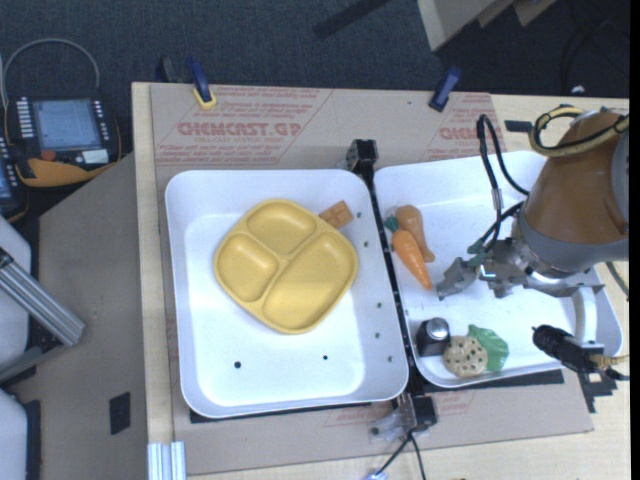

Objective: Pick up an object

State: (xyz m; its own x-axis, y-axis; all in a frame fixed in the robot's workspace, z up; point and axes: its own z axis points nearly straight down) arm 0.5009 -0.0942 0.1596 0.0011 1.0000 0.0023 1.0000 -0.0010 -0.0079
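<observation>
While hand hovers beside | carrot lies near-lengthwise, tip toward camera

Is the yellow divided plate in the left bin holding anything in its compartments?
Empty: all three compartments of the yellow plate show bare yellow surface.

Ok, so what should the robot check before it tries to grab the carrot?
1. Carrot in plain sight in the right bin: ok.
2. Gripper near the carrot: ok, just right of its lower tip.
3. Fingers open enough: cannot tell.
4. Gripper holding nothing: cannot tell.
5. Room around the carrot: ok, the cookie and green piece lie apart from it.
6. Carrot away from the bin wall: not ok, it lies close to the divider.
</observation>
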